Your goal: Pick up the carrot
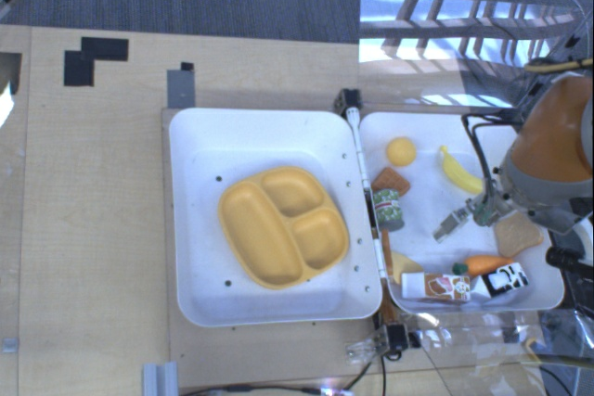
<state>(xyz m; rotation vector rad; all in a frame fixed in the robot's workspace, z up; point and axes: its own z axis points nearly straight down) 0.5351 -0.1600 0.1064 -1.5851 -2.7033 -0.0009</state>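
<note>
**Carrot waits at the near edge of the right bin, gripper poised just above it**

From where I stand, the carrot (486,263) lies on its side low in the right bin (422,133), orange body with a bit of green at its left end. It sits hard against a small carton (478,283) lying along the bin's near wall, and a slice of bread (518,236) lies just beside it to the right. It looks like a toy: light, stiff, smooth-skinned, so I'd guess it could slip out of a loose pinch or roll on the slick bin floor. The thick middle of the body, fingers across its short width, seems the safest place to grip; the tapered end would likely squirt free.

The gripper (457,223) hangs just up and left of the carrot, its two fingers slightly parted with nothing between them.

Room is tight. The carton crowds one side, the bread the other, and the bin wall is close behind. Elsewhere in that bin lie a banana (460,172), an orange ball (401,151) and a small can (389,210), all well apart from the carrot. The left bin (200,199) holds a yellow divided plate (281,223). Both bins rest on a pale wooden bench (83,227).
</note>
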